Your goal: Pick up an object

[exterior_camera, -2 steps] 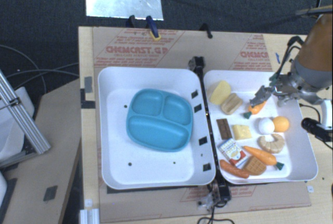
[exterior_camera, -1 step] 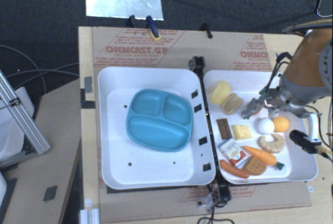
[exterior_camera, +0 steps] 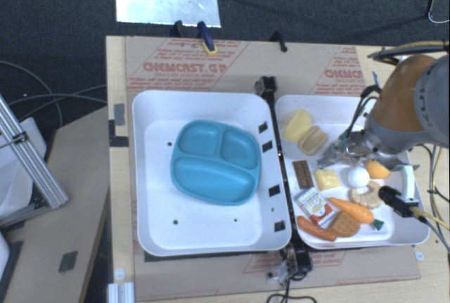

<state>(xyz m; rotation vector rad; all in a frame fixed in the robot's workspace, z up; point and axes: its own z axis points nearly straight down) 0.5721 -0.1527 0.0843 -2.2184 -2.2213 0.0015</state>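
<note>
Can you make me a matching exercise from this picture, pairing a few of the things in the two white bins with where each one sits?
Things:
1. blue divided plastic plate
2. orange toy carrot
3. pale yellow rounded block
4. white egg

Places:
A. far end of the right bin
B. near end of the right bin
C. middle of the left bin
D. right bin, just under the gripper

Pairs: 1-C, 2-B, 3-A, 4-D

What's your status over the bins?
Claw low in right bin, grip state unclear. Nothing seen held. Egg, carrot crowd close.
</note>
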